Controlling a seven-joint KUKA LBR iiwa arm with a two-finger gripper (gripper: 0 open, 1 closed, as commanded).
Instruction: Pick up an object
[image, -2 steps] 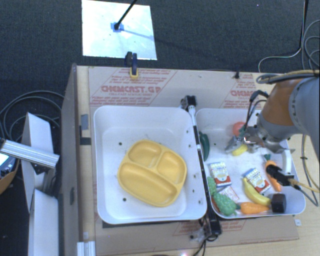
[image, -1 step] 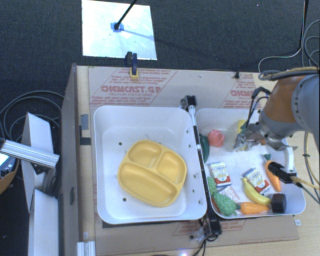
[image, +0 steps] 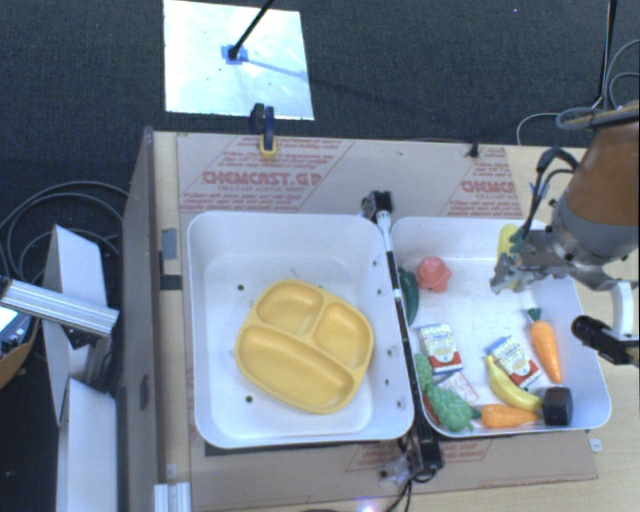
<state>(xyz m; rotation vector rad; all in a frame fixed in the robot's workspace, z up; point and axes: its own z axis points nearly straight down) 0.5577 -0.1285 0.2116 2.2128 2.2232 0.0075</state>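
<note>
Reaching: I have the grey two-finger gripper (image: 512, 277) low over the far part of the right-hand shallow white plastic bin (image: 598, 400), under the arm's orange band; the step in hand, as I judge it, is the approach to a pick.
Gripper state: the dark fingers point down and to the left, and I see nothing between them. How wide they stand, I cannot tell from this slanted view.
Targets: no object is named by the task, so any will do. The nearest are the small pink rounded toy (image: 433, 272), alone on bare floor to the left of the gripper, and the orange plastic carrot (image: 546, 350), just toward the front.
Best choice: I would take the pink toy, because it has free space on all sides.
Avoid: the front corner, where the yellow plastic banana (image: 508, 385), a small printed carton (image: 513, 361), a black block (image: 556, 405) and a green bumpy toy (image: 447, 407) lie touching or very close.
Descent: centre first, then go straight down, with the fingers across the narrow side.
Other bin: the left white bin (image: 215, 330) holds a yellow divided plastic tray (image: 305, 345); I leave it.
Check: lift a little and confirm the object is between the fingers before I count it.
</note>
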